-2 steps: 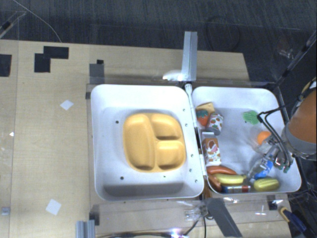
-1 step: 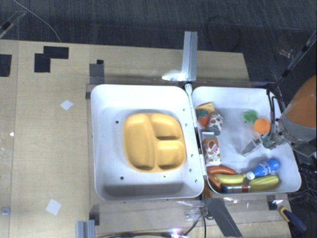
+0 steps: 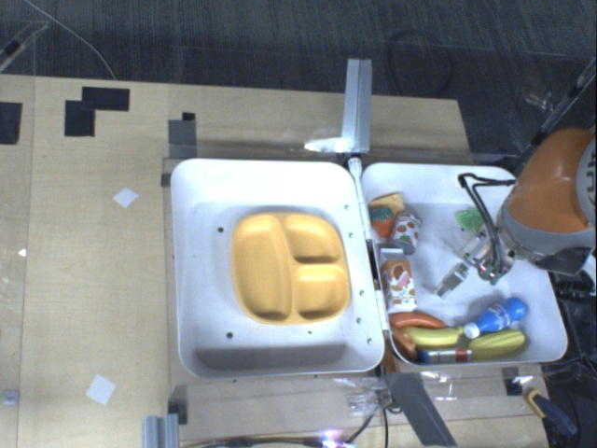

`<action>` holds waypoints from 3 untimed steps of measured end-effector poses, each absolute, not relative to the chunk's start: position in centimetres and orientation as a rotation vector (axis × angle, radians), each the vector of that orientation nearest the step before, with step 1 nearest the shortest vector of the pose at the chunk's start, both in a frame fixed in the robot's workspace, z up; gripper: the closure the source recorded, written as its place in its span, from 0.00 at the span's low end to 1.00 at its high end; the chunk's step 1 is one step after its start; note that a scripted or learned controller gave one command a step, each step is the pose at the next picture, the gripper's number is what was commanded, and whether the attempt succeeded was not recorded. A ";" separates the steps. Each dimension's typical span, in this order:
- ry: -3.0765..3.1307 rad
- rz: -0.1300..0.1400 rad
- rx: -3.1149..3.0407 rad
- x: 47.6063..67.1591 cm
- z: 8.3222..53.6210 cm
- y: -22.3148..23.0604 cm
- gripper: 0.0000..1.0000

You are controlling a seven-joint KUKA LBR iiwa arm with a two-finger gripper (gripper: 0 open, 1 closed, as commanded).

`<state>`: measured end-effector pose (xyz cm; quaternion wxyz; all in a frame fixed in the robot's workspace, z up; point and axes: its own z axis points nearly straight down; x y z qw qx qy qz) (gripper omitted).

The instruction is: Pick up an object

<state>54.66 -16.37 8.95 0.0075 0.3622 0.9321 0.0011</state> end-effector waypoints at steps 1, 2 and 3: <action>2.749 0.007 1.485 51.5 9.0 -15.5 0.00; 2.732 0.009 1.512 49.3 9.0 -15.8 0.00; 2.821 0.004 1.362 57.3 9.4 -18.0 0.00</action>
